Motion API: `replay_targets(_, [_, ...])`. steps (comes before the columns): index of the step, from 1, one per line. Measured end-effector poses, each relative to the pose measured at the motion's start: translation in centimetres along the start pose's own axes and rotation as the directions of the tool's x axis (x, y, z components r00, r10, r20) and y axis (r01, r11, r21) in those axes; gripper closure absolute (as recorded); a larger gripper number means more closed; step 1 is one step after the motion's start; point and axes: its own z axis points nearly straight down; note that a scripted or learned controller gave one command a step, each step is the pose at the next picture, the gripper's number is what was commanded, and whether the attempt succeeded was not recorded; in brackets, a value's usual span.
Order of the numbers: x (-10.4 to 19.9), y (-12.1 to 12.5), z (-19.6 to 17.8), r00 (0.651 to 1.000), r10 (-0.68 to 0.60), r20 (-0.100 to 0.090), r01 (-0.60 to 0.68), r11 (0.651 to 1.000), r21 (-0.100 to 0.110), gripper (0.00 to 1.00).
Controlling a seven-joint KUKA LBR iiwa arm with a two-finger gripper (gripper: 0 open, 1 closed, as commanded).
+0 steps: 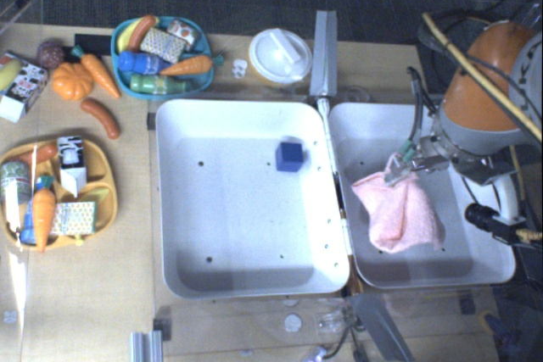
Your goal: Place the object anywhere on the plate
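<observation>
the two-finger gripper pinches the upper edge of a crumpled pink cloth, which lies in the right shallow white bin. left of that bin, a small blue cube sits in the neighbouring white bin.
</observation>
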Motion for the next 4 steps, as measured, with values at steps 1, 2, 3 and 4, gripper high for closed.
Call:
replay_targets(1, [0.1,0.2,-3.0,1.000,-0.008,-0.001,0.008,1.000,0.002,1.00])
replay_targets(2, [4.5,4.4,-3.5,0.917,-0.399,0.000,0.399,0.917,-0.001,1.00])
replay_targets(3, [9.1,7.4,-2.7,0.686,-0.727,0.000,0.727,0.686,-0.002,1.00])
replay_targets(4, [12.7,11.1,-4.0,0.348,-0.937,0.003,0.937,0.348,-0.004,1.00])
